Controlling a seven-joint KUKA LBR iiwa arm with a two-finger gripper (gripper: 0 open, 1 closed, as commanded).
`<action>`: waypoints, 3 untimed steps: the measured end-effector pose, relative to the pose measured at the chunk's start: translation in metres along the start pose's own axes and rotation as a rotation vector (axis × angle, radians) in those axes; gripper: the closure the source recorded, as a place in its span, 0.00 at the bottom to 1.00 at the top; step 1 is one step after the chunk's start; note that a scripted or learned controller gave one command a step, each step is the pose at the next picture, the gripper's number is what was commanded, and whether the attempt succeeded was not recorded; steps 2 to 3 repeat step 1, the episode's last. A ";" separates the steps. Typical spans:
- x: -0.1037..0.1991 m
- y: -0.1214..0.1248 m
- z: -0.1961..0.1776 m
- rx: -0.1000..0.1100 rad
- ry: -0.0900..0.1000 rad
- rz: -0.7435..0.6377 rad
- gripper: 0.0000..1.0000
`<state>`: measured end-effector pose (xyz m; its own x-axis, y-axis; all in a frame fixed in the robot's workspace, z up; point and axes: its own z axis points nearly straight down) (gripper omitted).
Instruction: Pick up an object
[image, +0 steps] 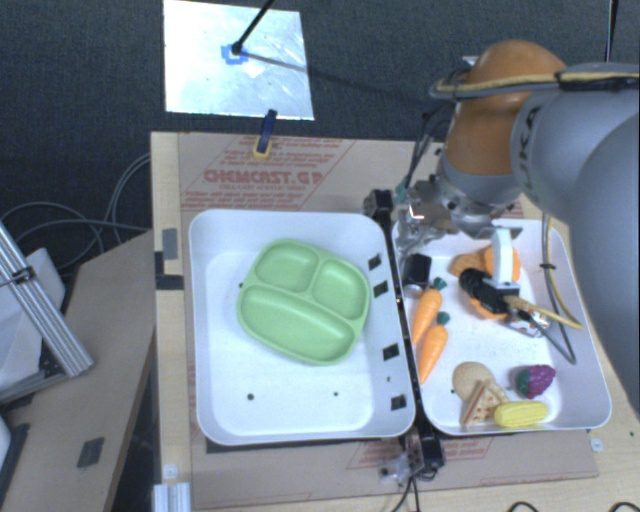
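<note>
My gripper (413, 250) hangs over the far left corner of the right bin (590, 385), close to the wall between the two bins. Just below it lie two toy carrots (428, 312), one after the other along that wall, tips pointing toward the near edge. An orange toy (472, 266) lies to the right of the gripper, partly hidden by the arm's hardware. At the near end of the bin sit a tan bread piece (469, 377), a cracker wedge (484, 405), a yellow corn cob (520, 413) and a purple grape bunch (536, 379). I see nothing held.
The left bin (215, 400) holds a green divided plate (303, 299). The grey arm with its orange band (500, 110) comes in from the upper right, over the far end of the right bin. Both bins rest on cardboard (270, 175).
</note>
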<state>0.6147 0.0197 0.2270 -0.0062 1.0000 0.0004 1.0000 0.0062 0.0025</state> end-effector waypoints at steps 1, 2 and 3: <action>0.012 -0.001 -0.006 0.000 0.000 -0.001 1.00; 0.012 -0.001 -0.006 0.000 0.000 -0.001 1.00; 0.012 -0.001 -0.006 0.000 0.000 -0.001 1.00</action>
